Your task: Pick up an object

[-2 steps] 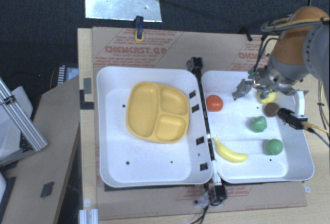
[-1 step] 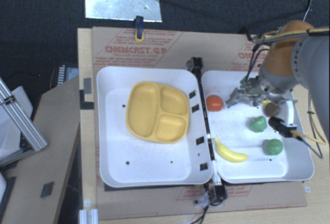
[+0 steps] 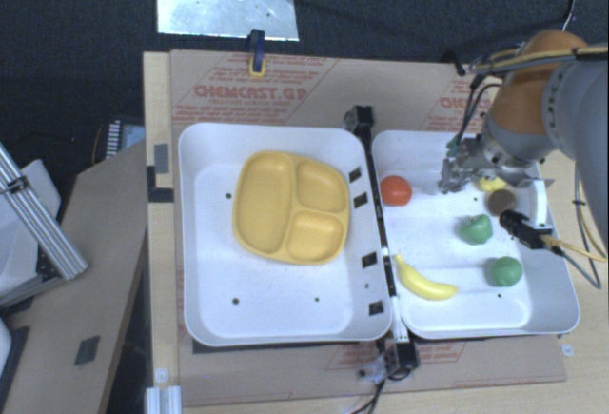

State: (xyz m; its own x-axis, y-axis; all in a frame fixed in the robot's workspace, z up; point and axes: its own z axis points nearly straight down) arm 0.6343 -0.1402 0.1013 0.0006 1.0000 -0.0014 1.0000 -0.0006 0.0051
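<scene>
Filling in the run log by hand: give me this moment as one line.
arm: over right bin | gripper: low near far wall, nothing seen held | nearest: orange ball | left bin: yellow tray

Arm (image 3: 571,88) cut off at right edge. Yellow item (image 3: 492,184) mostly hidden behind gripper (image 3: 455,176); finger state too small to tell.

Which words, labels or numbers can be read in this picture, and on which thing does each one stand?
"CHEMCAST G P" (last letters unsure), red print, repeated on the brown protective sheet under the two white bins, clearest behind the left bin.
More red print of the same kind near the right back corner and along the front edge: too partial and blurred to read.
No readable text on anything else.
</scene>
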